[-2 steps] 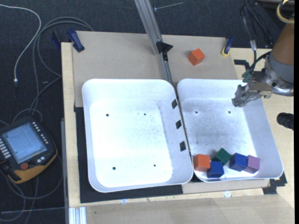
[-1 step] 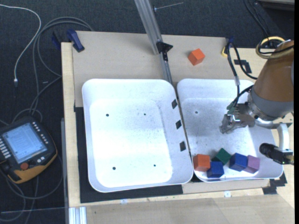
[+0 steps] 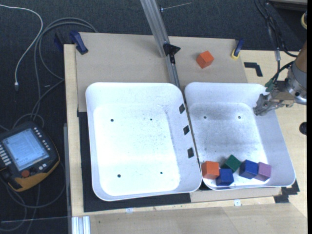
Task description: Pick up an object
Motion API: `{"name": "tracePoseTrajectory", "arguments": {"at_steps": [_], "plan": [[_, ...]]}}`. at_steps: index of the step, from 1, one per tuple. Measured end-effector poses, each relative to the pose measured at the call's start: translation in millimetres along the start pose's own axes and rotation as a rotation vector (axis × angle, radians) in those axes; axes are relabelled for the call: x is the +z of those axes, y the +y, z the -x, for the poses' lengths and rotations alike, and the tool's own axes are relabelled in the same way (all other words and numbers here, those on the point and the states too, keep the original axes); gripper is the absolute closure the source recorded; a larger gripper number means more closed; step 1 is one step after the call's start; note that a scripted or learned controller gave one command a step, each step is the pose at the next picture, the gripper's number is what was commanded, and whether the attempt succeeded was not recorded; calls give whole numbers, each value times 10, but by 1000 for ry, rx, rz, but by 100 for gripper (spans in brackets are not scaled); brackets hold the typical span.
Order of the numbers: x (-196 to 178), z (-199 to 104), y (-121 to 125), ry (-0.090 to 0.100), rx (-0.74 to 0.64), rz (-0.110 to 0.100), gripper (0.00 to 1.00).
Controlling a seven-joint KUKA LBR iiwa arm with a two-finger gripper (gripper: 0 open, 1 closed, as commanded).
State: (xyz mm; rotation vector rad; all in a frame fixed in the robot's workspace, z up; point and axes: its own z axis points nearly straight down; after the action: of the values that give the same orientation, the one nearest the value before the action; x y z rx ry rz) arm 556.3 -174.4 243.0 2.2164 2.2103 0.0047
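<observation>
Gripper (image 3: pixel 261 107) sits over the right bin's (image 3: pixel 273 130) far right rim; whether it grips anything cannot be told. Five blocks (image 3: pixel 236 168) cluster at that bin's near edge. An orange cube (image 3: pixel 205 59) rests on the counter (image 3: pixel 126 57) beyond.

Blocks (image 3: pixel 236 169) in right bin (image 3: pixel 273 130)

Both bins were white, the left bin (image 3: pixel 134 140) and the right bin (image 3: pixel 229 130) each peppered with fine dark specks. In the right bin lay an orange cube (image 3: pixel 210 169), a green cube (image 3: pixel 233 163), two blue cubes (image 3: pixel 224 176) (image 3: pixel 249 168) and a purple cube (image 3: pixel 263 170). Another orange cube (image 3: pixel 205 59) sat on the tan worktop (image 3: pixel 126 57). Blue clamps (image 3: pixel 78 42) marked its edge.
</observation>
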Motion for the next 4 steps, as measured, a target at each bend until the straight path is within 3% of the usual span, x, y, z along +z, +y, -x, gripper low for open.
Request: {"name": "tracePoseTrajectory", "arguments": {"at_steps": [1, 2, 3, 4], "plan": [[642, -575, -479, 12, -6, -21, 100], [414, -1142, -72, 7, -11, -5, 100], [58, -968, -44, 5, -3, -6, 100], [-74, -524, 163, 3, 0, -5, 100]]}}
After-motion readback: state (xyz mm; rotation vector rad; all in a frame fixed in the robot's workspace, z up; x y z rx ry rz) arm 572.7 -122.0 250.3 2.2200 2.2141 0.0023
